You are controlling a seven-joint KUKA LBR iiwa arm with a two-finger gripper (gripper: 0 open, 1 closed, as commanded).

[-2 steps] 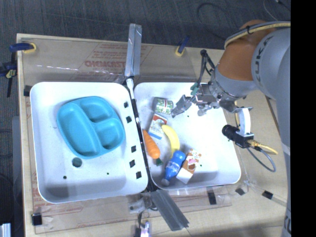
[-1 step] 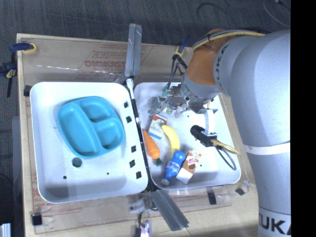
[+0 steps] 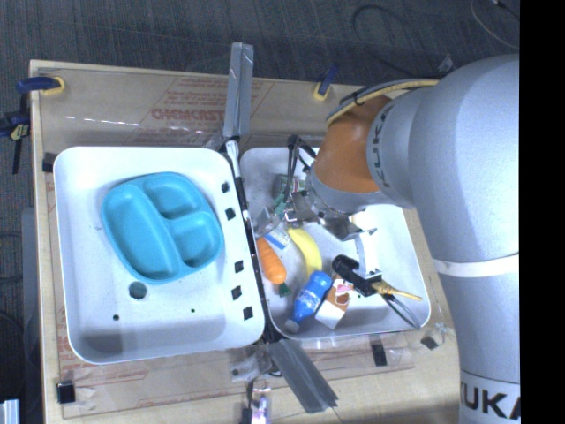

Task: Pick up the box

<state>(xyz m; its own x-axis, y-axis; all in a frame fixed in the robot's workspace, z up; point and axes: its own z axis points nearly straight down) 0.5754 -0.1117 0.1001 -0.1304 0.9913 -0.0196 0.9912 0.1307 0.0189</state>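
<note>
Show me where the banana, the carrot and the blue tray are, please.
banana (image 3: 308,247): camera view, middle of its yellow curve.
carrot (image 3: 273,262): camera view, middle of its orange body.
blue tray (image 3: 146,259): camera view, its lower left rim.

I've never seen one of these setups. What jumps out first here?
The big grey robot arm with its orange band, reaching in from the right over the right bin. Then the bright blue divided tray in the left bin, and the jumble beneath the arm: a banana, carrot and blue bottle.
</note>
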